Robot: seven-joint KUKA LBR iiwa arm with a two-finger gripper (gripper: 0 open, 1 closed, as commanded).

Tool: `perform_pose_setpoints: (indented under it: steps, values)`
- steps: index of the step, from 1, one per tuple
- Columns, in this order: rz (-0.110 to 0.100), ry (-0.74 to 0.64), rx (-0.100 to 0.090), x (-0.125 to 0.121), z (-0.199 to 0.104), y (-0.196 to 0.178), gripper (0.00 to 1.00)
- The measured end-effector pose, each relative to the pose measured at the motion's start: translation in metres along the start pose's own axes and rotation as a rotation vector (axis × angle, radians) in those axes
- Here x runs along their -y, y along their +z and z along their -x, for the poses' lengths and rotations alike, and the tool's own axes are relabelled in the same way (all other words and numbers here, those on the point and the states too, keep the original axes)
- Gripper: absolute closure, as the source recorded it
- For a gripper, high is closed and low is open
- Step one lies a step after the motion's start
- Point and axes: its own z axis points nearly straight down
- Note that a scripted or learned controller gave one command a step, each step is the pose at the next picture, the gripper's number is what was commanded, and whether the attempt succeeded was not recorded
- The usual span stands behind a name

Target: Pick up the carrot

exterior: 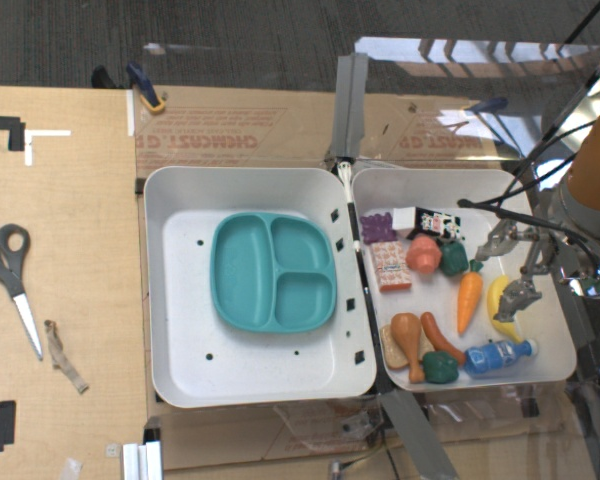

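Wooden bench, two white bins. We spot orange plastic carrot in right bin, centre. Two-finger gripper at its 3 o'clock, fingers apart, holding nothing. We judge carrot light, rigid, slick; grasp thick middle.

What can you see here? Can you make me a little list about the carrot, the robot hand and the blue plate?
carrot: lies in the right bin, green top pointing up, among other toy food
gripper: fingers spread open, just right of the carrot, not touching it
beside the carrot: yellow banana, under the gripper
teal plate: alone in the left bin, three sections
carrot picked up: not yet
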Motion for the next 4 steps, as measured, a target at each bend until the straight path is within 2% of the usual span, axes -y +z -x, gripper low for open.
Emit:
perform_pose_setpoints:
  steps: [1, 2, 3, 4]
  values:
    - [-0.001, 0.183, 0.003, 0.001, 0.023, 0.1, 0.0]
    - [0.0, 0.138, 0.003, -0.061, 0.059, 0.113, 0.0]
    - [-0.001, 0.188, 0.003, -0.006, 0.038, 0.1, 0.0]
    - [-0.003, 0.227, 0.02, -0.006, 0.024, 0.105, 0.0]
